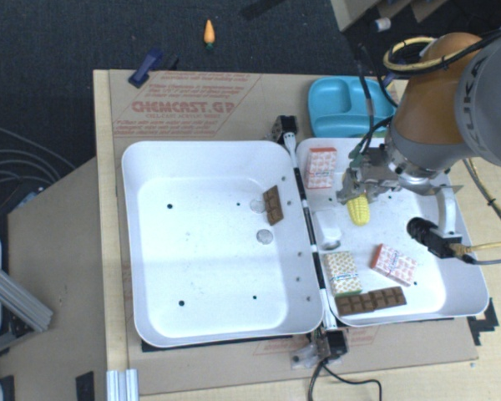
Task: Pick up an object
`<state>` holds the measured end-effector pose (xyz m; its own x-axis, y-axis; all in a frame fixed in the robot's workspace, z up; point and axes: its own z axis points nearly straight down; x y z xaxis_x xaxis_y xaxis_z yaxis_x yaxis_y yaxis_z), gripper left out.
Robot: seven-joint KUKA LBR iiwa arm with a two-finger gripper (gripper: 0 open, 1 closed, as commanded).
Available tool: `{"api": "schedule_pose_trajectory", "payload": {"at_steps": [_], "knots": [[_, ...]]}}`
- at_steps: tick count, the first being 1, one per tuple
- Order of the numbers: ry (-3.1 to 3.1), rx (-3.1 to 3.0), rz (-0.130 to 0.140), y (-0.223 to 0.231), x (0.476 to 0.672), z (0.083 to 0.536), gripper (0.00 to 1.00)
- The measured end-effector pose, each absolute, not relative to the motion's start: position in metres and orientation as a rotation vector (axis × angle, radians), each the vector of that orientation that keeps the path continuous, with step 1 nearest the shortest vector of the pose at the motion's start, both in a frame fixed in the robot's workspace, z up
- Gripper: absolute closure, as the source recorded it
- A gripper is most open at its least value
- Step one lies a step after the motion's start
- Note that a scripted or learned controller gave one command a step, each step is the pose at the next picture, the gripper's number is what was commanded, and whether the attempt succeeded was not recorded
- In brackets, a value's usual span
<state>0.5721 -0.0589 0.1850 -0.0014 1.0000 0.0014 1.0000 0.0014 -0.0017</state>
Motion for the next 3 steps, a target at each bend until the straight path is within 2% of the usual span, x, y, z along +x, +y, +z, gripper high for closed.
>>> {"api": "schedule_pose_trajectory", "payload": {"at_steps": [1,2,3], "knots": [[-2.220,-2.217,0.003,0.022,0.540,0.207,1.00],[-2.222,-2.222,0.000,-0.011,0.617,0.211,1.00],[-2.220,-2.217,0.003,0.082,0.559,0.210,1.00]]}}
